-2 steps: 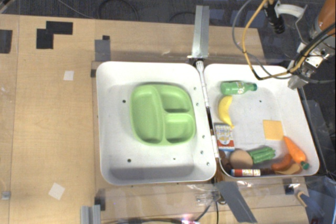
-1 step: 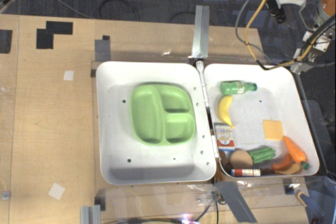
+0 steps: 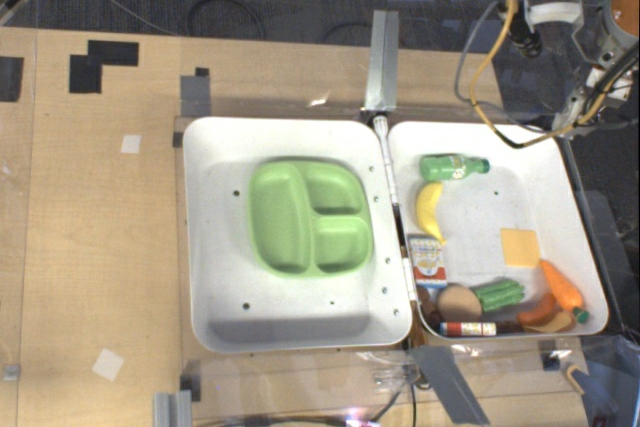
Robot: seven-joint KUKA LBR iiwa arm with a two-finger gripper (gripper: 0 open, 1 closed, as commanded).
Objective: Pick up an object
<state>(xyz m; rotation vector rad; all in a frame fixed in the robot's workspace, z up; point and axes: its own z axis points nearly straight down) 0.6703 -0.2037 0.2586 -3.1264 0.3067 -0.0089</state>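
Observation:
The right bin (image 3: 560,177) holds several small objects. A green bottle (image 3: 455,167) lies near its far wall with a yellow banana (image 3: 429,208) just in front of it. A flat yellow square (image 3: 520,246) rests to the right. Along the near wall lie a small carton (image 3: 427,260), a brown rounded piece (image 3: 458,299), a green vegetable (image 3: 497,295), a red marker (image 3: 465,327) and an orange carrot (image 3: 562,285). My gripper (image 3: 597,80) hangs beyond the bin's far right corner, above the rim and well apart from every object, partly lost among cables.
The left bin (image 3: 215,175) holds a green divided plate (image 3: 308,217) at its middle. A metal divider post (image 3: 380,65) stands behind the seam between the bins. Yellow and black cables (image 3: 480,65) loop by the arm over the right bin's far edge.

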